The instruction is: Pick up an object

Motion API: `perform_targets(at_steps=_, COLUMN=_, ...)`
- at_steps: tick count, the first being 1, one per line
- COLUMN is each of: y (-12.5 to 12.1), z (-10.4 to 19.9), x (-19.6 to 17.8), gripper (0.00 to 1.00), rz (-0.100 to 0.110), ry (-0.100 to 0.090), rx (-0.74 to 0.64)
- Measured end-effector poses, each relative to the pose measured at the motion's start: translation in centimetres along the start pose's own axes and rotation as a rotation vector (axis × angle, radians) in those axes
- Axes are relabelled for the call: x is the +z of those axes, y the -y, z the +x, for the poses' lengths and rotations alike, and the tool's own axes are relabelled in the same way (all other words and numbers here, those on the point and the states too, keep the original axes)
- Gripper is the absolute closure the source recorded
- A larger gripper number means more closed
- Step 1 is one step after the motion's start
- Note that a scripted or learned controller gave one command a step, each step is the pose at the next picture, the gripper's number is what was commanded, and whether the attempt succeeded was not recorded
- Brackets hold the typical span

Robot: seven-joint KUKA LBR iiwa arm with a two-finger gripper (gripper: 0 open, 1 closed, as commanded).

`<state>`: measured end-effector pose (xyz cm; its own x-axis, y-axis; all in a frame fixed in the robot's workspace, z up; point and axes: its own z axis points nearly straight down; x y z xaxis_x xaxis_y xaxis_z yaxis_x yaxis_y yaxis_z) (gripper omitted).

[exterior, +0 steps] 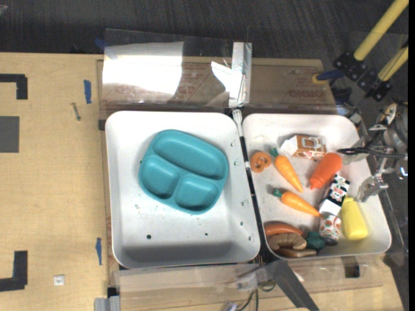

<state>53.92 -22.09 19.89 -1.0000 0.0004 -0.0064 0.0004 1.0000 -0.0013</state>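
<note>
Nearest us, a brown-and-red hot dog toy [284,236] lay in the right bin [379,241], toward the bench's front edge, its end blurring into a dark green piece. The gripper [374,170] hung by the bench's right edge; I couldn't tell how its jaws stood.

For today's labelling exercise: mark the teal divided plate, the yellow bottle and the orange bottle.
teal divided plate [184,170]: camera view, its middle ridge.
yellow bottle [354,218]: camera view, mid-body.
orange bottle [325,170]: camera view, mid-body.

I get bright, even overhead light; glare whitens the plastic sheet [165,70] at the desk's far edge; focus slightly soft.
</note>
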Motion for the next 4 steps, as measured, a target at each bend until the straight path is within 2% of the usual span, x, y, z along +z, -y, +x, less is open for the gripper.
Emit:
perform_targets(at_steps=1, y=0.4, z=3.9, x=8.0, gripper=0.00, rz=0.010, ry=0.029, rx=0.019)
perform_targets(at_steps=2, y=-4.6, z=3.0, x=11.0, gripper=0.00, rz=0.000, ry=0.009, rx=-0.004)
perform_targets(at_steps=3, y=-12.6, z=3.1, x=10.9, gripper=0.00, rz=0.001, ry=0.009, rx=0.159)
perform_targets(at_steps=4, y=-13.1, z=-6.1, x=9.2, gripper=0.00, rz=-0.001, ry=0.004, rx=0.189)
